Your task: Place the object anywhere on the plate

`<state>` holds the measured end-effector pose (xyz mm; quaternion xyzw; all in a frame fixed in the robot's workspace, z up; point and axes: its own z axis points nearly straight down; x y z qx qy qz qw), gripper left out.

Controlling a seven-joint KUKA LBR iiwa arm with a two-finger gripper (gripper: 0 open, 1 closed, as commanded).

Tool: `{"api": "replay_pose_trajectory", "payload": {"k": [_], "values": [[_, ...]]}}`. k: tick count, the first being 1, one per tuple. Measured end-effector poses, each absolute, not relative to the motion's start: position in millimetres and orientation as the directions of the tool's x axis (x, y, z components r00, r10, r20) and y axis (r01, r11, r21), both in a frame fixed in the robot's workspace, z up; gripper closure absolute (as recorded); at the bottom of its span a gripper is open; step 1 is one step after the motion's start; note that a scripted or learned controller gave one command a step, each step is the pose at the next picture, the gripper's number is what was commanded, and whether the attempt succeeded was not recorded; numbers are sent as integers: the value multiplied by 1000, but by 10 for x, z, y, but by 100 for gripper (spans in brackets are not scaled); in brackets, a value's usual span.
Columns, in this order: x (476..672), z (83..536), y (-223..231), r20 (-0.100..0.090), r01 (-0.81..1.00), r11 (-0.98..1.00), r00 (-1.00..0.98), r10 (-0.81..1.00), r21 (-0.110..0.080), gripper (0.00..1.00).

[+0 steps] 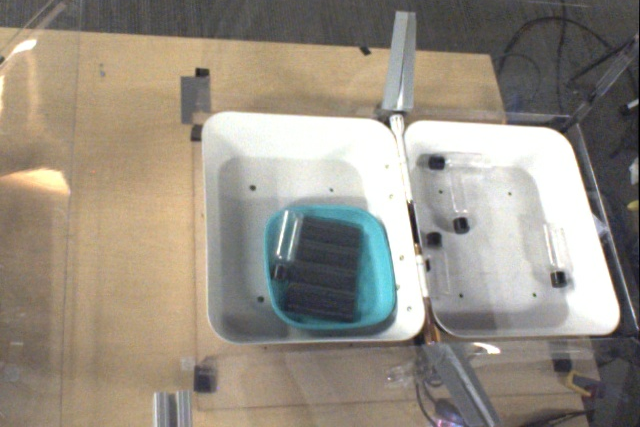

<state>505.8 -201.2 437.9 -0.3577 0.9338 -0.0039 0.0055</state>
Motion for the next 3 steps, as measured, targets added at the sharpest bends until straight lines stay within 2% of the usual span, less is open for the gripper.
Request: {"api": "replay_pose_trajectory", "payload": {"k": [1, 2, 3], "values": [[5051, 4382, -2051, -4, -893, 451, -451, -893, -13, 100], [4889, 4377, -2055, -1, -975, 221, -221, -975, -12, 100], [4912, 4510, -2048, -2, -975, 222, -222, -975, -23, 100]]}}
